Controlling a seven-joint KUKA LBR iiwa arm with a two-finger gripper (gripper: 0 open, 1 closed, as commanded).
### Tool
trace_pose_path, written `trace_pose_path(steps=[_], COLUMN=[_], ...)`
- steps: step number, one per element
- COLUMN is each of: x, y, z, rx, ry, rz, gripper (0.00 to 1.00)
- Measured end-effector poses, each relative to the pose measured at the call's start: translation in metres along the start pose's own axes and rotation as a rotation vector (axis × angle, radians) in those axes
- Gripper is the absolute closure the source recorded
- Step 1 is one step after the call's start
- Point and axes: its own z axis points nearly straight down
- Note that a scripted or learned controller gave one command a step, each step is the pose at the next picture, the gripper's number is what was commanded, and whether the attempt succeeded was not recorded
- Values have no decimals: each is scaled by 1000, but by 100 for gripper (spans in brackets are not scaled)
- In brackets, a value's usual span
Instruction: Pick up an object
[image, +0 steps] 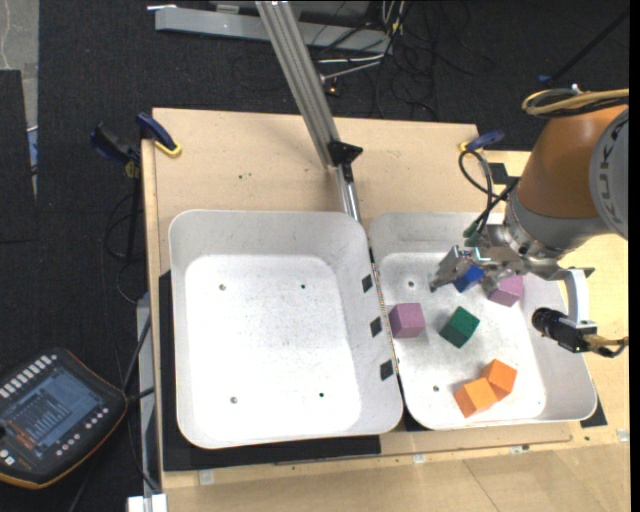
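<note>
A teach pendant (45, 415) with a lit screen is seen nearest the camera, off the bench at the lower left. Two white bins are set side by side on the wooden bench (250, 160): the left bin (190, 250) and the right bin (570, 400). Six blocks are counted in the right bin: two purple, two orange, one green and one blue. One purple block (406, 320) lies near the bin's left wall, with the green block (461, 327) just beside it on the right. The two orange blocks (486, 387) lie touching each other toward the near edge. The blue block (466, 279) and the second purple block (507, 291) are partly covered by the gripper (470, 265), which hangs over the far part of the bin. Whether the jaws are apart or closed cannot be told. On the arm (575, 175) the letters "KU" can be read. A metal pole (305, 85) slants across the bench's far side.
</note>
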Motion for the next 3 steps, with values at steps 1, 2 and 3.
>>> trace_pose_path(steps=[1,2,3], x=[0,7,5], y=[0,-5,2], z=[-2,45,74], rx=[-3,1,-26], ry=[0,0,-6], rz=[2,2,2], gripper=[0,0,0])
